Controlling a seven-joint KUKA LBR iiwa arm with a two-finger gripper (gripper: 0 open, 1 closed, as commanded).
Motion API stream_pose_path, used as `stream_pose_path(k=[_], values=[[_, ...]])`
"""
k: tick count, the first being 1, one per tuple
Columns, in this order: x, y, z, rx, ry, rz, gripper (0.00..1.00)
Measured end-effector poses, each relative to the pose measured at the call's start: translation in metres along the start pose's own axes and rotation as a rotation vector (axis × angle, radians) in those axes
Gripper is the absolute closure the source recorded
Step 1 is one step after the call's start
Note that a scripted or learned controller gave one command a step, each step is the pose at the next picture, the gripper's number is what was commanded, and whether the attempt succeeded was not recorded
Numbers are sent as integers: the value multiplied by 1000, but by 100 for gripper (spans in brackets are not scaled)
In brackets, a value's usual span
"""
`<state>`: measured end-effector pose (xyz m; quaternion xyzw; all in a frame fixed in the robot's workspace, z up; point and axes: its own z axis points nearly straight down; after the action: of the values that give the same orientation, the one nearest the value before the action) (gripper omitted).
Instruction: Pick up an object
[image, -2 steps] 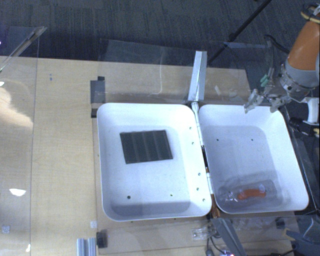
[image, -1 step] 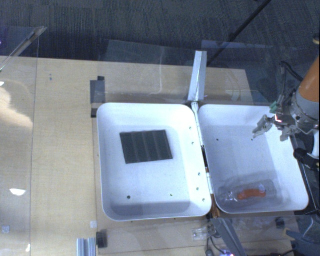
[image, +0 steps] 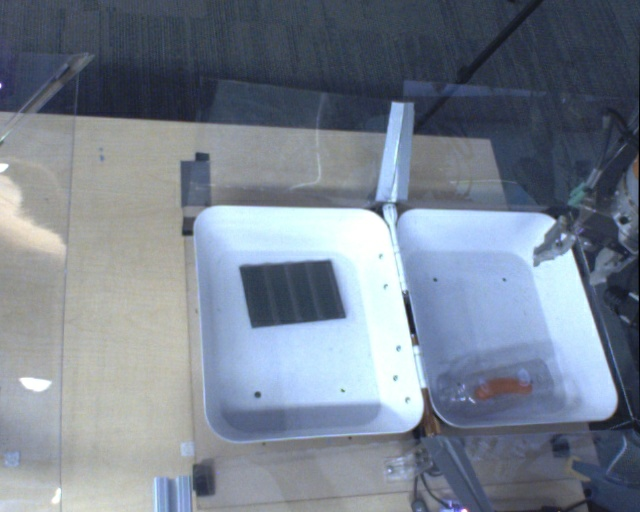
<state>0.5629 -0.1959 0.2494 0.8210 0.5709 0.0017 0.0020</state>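
I am looking down on the desk (image: 110, 300) with its two white bins. The left bin (image: 215, 400) is holding a dark ribbed mat (image: 293, 293), lying flat toward its upper left. In the right bin (image: 590, 330), a clear bottle with an orange insert (image: 497, 386) is lying on its side near the front wall. The hand (image: 553, 243) is hovering at that bin's upper right rim; whether it is apart or together I cannot tell.
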Motion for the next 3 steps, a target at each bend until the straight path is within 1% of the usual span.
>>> stream_pose_path(k=[1,2,3], values=[[8,-70,155,2,1,-90,0],[20,26,161,-6,0,-200,0],[13,-28,16,-2,0,-330,0]])
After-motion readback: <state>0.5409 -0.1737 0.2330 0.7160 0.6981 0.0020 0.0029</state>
